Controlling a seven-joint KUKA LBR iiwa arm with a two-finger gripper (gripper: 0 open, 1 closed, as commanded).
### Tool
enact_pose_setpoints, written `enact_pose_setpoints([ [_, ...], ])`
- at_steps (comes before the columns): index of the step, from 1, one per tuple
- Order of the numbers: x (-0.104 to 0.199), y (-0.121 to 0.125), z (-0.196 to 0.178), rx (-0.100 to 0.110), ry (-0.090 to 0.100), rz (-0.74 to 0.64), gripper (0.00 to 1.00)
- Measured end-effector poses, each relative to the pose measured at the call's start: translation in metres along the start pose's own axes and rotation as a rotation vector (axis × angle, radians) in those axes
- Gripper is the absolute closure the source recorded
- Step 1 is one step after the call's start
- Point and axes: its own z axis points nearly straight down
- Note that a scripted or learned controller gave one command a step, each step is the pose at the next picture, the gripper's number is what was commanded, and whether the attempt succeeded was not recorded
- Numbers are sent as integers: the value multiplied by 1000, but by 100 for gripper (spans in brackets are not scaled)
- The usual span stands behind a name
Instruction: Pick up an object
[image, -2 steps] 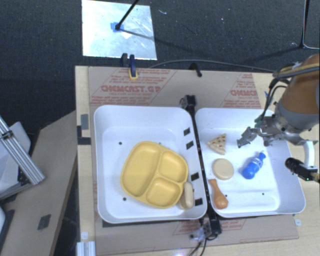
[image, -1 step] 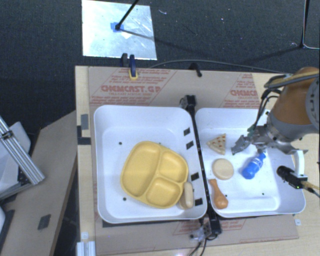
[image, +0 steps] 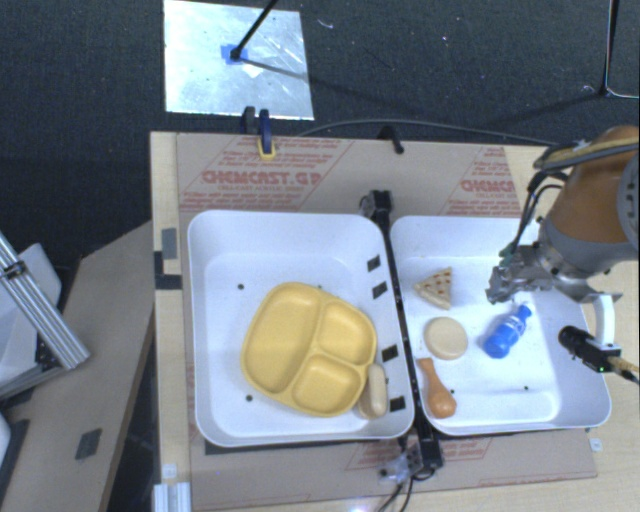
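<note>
The right bin (image: 575, 400) holds a small blue bottle (image: 507, 332) lying tilted, a tan triangular wedge (image: 436, 288), a round cream disc (image: 446, 338) and an orange-tan drumstick shape (image: 436, 390). My gripper (image: 506, 283) hangs over the right bin, just above and behind the blue bottle's upper end and to the right of the wedge. Nothing can be seen in its grasp. The arm's orange band and grey wrist reach in from the right edge.
The left bin (image: 220, 250) carries a yellow compartment tray (image: 305, 345) with a beige roll (image: 375, 390) at its right corner. A black divider (image: 395, 300) separates the bins. A black part of the arm (image: 590, 348) sticks out over the right bin's right wall.
</note>
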Motion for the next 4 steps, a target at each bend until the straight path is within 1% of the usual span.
enact_pose_setpoints([
  [1, 10, 4, -52, -3, 0, -2, 100],
  [2, 16, 13, -102, -4, 0, -4, 100],
  [3, 16, 14, -127, 0, 1, -3, 100],
  [4, 73, 8, -110, 2, 3, -7, 100],
])
